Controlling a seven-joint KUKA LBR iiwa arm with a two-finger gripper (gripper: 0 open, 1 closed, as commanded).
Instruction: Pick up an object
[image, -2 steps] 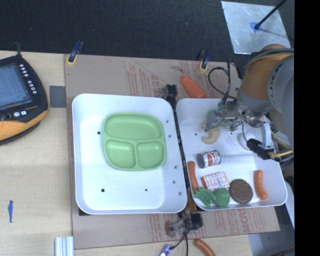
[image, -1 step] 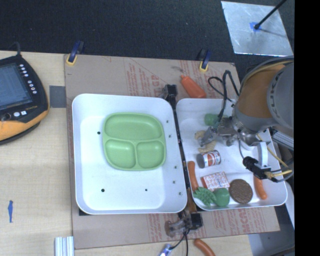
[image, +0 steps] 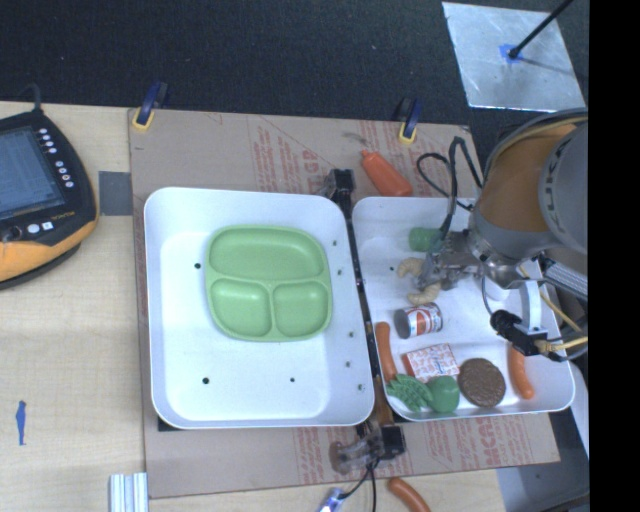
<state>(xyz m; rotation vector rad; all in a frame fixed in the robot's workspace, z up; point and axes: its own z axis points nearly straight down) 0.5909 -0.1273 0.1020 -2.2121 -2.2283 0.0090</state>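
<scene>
Left bin (image: 160, 300): green divided plate (image: 268, 282). Right bin (image: 385, 235): beige piece (image: 411, 268) at the back, small can (image: 420, 320) just below it. Gripper (image: 445, 265) low beside the beige piece; open or closed, impossible to tell. Probably the reaching step; next, a centred close, then a straight lift.

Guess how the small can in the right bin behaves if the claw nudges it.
The can looks to be lying on its side, so it would probably roll. It seems small and rigid, so likely light and hard to crush. Its smooth round wall may slip between fingers.
</scene>
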